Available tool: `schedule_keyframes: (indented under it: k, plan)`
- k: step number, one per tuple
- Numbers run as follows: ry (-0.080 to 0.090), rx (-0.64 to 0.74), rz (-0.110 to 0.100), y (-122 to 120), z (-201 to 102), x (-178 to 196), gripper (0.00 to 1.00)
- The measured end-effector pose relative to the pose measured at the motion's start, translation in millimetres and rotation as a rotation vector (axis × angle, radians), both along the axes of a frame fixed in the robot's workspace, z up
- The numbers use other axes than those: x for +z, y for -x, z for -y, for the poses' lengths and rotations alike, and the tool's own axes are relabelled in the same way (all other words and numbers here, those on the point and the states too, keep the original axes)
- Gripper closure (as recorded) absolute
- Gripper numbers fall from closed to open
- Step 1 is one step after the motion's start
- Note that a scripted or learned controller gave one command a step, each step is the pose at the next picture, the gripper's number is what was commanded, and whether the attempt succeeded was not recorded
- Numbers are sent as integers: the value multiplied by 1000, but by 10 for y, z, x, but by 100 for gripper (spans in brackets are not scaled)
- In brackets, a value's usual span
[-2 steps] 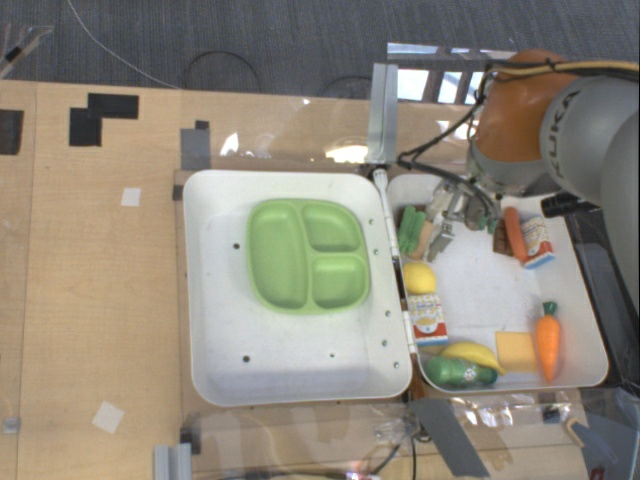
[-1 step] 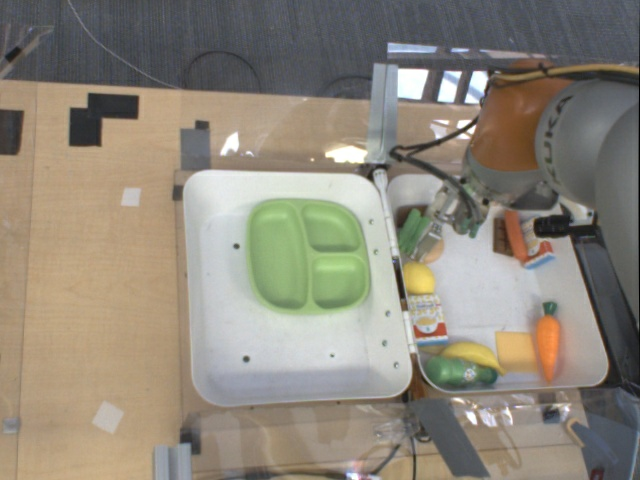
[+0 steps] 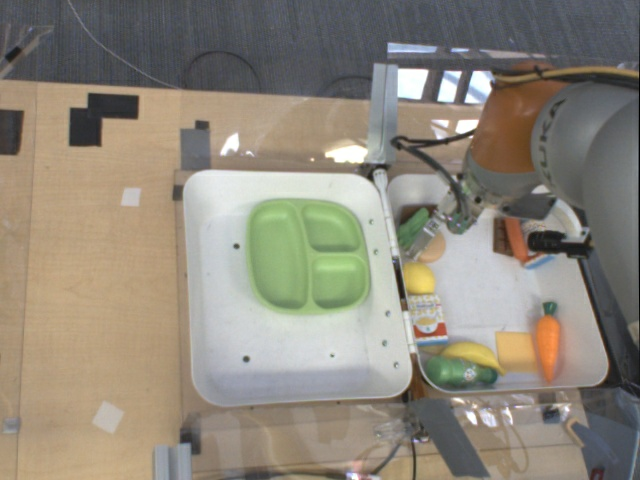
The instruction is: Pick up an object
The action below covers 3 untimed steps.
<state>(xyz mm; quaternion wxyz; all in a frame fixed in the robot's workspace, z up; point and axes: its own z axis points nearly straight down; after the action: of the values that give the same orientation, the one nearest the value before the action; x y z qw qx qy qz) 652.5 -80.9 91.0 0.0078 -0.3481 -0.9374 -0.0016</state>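
Pincer (image 3: 440, 230) over right bin's (image 3: 585, 368) far-left corner, finger state unclear, green packet (image 3: 411, 230) just beside

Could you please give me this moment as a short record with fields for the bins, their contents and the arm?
left bin: holds a green divided plate, lying flat
right bin: holds a green packet, lemon, small carton, banana, dark green bottle, cheese block, carrot
arm: reaches in from the right, over the right bin's far end
gripper: low beside the green packet; grasp unclear
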Motion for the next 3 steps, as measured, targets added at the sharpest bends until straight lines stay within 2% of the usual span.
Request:
schedule_keyframes:
  k: [1,2,3]
  plan:
    - [6,5,10,-20,20,101,100]
    - [11,310,27,-88,942,632,100]
    - [8,40,24,250,175,1199,100]
